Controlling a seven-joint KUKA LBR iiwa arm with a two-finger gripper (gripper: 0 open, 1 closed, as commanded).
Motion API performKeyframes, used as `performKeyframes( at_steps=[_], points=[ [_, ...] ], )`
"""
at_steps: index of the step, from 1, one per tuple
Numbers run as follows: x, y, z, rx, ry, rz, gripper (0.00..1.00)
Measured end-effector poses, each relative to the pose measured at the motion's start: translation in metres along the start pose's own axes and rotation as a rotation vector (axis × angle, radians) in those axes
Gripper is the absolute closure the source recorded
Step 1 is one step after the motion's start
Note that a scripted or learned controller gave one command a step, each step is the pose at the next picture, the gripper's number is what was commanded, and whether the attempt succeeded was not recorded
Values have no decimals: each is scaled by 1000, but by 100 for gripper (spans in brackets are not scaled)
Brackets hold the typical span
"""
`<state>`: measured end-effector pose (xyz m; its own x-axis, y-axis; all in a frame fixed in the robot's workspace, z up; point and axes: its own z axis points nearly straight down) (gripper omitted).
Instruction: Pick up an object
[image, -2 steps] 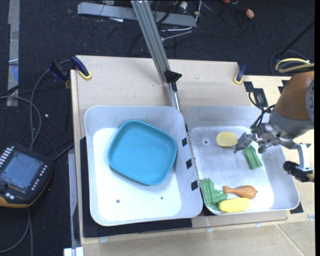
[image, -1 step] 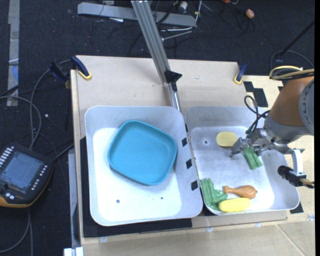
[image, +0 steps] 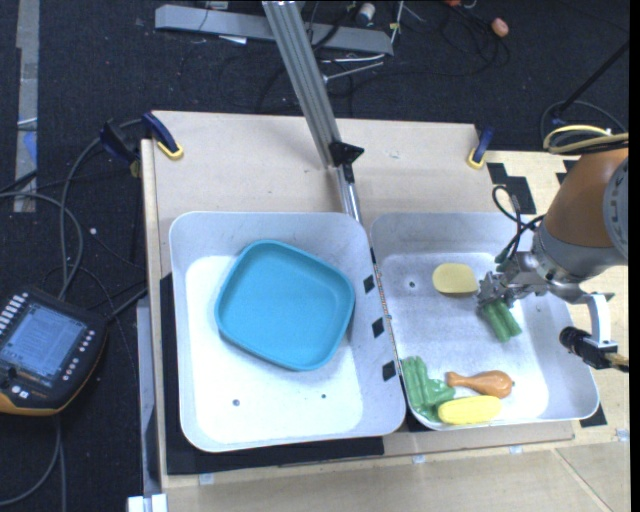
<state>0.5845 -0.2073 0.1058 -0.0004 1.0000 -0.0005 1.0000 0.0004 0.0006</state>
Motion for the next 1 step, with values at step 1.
performKeyframes(
  at_steps=[1],
  points=[
    [7, -5, -56, -4, -1, 0, 100]
  ],
)
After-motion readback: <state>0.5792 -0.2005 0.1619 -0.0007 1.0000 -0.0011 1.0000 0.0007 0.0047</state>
